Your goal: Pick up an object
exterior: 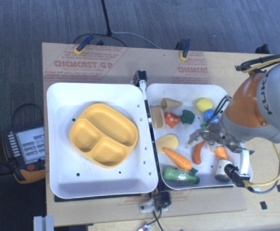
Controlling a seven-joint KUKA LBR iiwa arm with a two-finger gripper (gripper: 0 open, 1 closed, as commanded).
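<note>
In right bin (188,88), gripper (203,136) hovered by orange pepper (197,152); finger state unclear. Pepper probably light, smooth, slippery; grasp mid-body.

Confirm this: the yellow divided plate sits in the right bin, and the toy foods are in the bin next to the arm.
Not quite. The camera view shows the yellow divided plate in the left bin, not the right. The toy foods, like the carrot, do lie in the right bin beside the arm.

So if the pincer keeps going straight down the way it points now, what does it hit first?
Most likely the small orange-red piece just under the pincer, with the right bin floor next. Height is hard to judge from this slanted view.
</note>
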